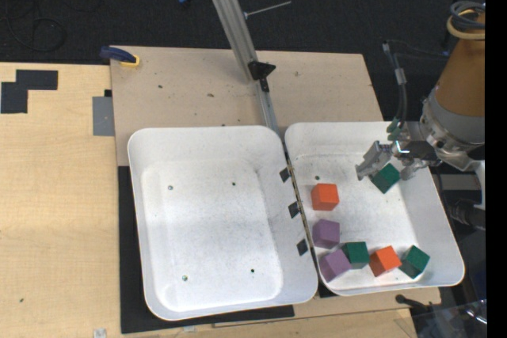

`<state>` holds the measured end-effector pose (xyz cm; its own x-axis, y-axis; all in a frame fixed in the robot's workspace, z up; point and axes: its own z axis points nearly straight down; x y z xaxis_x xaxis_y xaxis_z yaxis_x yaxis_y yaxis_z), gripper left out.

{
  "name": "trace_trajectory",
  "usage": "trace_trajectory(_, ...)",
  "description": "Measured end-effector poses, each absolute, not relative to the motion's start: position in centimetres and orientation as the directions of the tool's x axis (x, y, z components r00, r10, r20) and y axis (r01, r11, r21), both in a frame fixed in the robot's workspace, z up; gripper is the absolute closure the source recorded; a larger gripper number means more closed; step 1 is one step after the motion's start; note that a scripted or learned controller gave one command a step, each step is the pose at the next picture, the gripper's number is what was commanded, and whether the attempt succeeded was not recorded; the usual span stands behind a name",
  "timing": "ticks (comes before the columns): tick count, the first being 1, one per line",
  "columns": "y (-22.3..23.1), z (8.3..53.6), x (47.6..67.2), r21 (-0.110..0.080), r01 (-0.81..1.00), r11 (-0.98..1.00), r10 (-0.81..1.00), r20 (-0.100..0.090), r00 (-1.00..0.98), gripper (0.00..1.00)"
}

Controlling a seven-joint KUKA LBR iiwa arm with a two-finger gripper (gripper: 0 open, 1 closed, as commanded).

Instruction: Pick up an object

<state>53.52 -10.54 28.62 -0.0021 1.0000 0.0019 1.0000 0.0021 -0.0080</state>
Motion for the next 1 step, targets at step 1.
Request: trace_trajectory(1, -10.73, 28.84, 53.56, -0.003, 1.000, -0.003, 1.000, 0.001, 0.003, 0.00)
